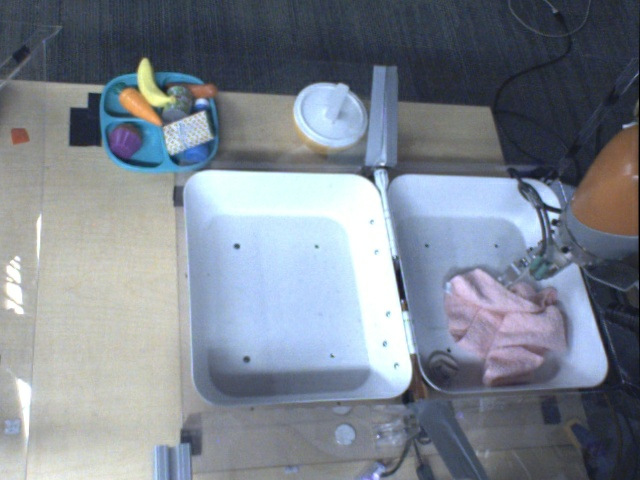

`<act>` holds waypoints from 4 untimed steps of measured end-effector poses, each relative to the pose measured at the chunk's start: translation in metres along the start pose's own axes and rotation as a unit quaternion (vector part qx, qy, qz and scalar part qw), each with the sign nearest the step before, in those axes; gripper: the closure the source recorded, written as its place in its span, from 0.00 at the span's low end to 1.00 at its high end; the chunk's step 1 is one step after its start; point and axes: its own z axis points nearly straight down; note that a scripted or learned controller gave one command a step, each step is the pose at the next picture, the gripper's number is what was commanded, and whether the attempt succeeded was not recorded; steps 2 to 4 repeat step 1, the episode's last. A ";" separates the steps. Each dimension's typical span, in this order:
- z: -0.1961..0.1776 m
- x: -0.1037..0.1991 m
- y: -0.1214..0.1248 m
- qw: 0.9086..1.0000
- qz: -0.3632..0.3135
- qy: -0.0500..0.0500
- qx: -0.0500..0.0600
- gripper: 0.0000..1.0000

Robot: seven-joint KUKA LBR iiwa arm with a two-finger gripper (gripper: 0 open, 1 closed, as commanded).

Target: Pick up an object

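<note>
Nearest the lens: arm [610,193], orange band high at the right, reaching down into the right bin [450,200].

Layout, largest first:
- Bench [90,298], pale wood, bearing both bins.
- Left bin [280,179], beside the right one.
- Right bin, holding the cloth and a small dark item.
- Cloth [505,326], pink, crumpled, lying in the near right part of the right bin.
- Blue tray [105,120] of toy food, at the far left, outside the bins.
- Lidded cup [330,116], behind the bins.
- Dark item [441,365], near corner of the right bin, just beside the cloth; too small to identify.

Gripper [535,266]: low over the cloth's far right edge, apparently touching it. Jaw state: cannot tell; too small and blurred.

Step in hand, by judgement: descent onto the cloth, grasp not yet confirmed.

Next move, by judgement: close on a raised fold, not on a flat layer. Lift straight up. Check for cloth between the jaws before counting the pick as made. Expect trailing fabric to drag on the bin wall.
</note>
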 end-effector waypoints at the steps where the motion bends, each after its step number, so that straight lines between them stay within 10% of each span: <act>1: 0.000 0.000 0.000 1.000 0.000 0.000 0.000 0.00; 4: 0.000 0.000 0.000 1.000 0.000 0.000 0.000 0.00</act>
